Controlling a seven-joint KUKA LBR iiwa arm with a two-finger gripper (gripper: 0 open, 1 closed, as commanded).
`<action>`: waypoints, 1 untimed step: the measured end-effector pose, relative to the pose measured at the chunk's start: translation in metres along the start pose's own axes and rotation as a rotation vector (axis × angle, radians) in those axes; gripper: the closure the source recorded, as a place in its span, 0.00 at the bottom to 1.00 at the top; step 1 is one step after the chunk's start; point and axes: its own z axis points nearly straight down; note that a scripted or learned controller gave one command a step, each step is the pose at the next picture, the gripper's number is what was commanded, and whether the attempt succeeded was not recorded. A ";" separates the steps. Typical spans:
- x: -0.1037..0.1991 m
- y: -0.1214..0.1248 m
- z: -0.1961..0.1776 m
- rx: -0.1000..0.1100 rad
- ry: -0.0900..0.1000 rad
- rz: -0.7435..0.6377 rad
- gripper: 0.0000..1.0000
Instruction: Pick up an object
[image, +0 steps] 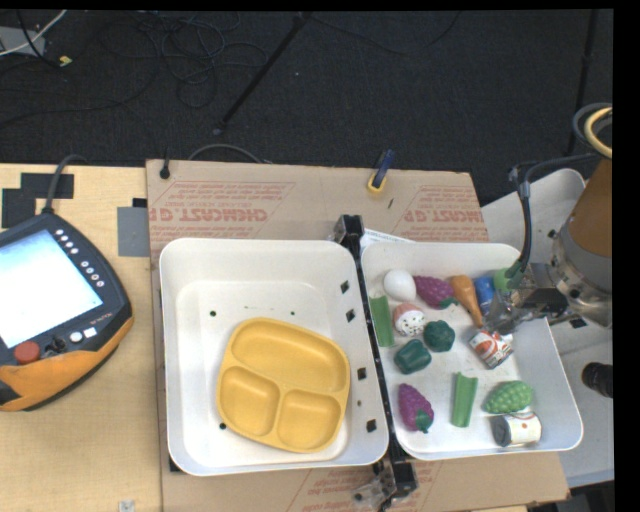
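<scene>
At mid-right we see the gripper (503, 322) low over a red-and-white can (491, 347), its wrist cut off; we cannot tell how its jaws stand.

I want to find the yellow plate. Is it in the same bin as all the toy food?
No, the yellow plate lies alone in the left bin, while the toy food sits in the right bin.

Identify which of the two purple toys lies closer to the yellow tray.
The purple toy at the right bin's near-left corner; the other purple toy lies farther back, beside the orange carrot.
</scene>
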 end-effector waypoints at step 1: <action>0.046 -0.003 0.051 0.003 0.001 -0.003 1.00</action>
